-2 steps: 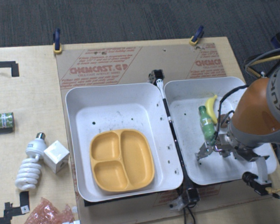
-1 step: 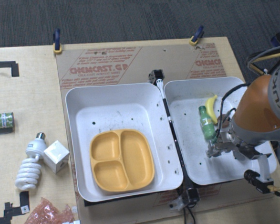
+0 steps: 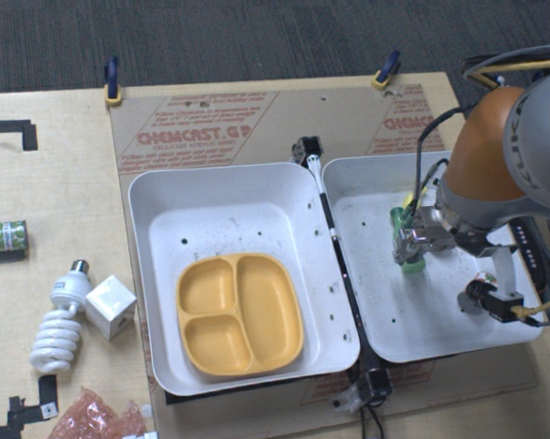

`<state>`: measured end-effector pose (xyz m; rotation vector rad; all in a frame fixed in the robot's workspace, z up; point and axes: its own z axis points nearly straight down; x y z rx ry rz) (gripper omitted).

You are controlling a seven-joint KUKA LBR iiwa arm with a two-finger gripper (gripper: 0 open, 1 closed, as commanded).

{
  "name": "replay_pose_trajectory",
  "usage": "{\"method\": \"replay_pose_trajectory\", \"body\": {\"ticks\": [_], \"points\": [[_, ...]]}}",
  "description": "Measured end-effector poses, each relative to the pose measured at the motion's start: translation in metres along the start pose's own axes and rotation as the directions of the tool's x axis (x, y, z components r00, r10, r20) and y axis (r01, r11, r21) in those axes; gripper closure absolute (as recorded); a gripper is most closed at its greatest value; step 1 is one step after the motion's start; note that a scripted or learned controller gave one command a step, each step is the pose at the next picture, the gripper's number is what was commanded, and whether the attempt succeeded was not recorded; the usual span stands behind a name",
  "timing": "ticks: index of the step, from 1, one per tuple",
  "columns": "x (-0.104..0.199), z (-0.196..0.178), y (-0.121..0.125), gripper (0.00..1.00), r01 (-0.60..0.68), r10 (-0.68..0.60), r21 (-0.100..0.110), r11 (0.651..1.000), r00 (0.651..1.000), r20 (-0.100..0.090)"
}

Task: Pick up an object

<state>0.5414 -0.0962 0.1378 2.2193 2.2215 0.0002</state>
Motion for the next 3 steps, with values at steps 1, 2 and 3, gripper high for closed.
{"method": "replay_pose_trajectory", "body": {"ticks": [1,2,3], "points": [[0.000,0.000,0.000,0.00,0.001,-0.001,0.000,1.000,1.000,0.000],[-0.002,0.046,-0.021,0.00,-0.003,0.003,0.001,1.000,1.000,-0.001],[-0.003,0.036,-0.021,1.00,-0.003,0.003,0.000,1.000,1.000,0.000]]}}
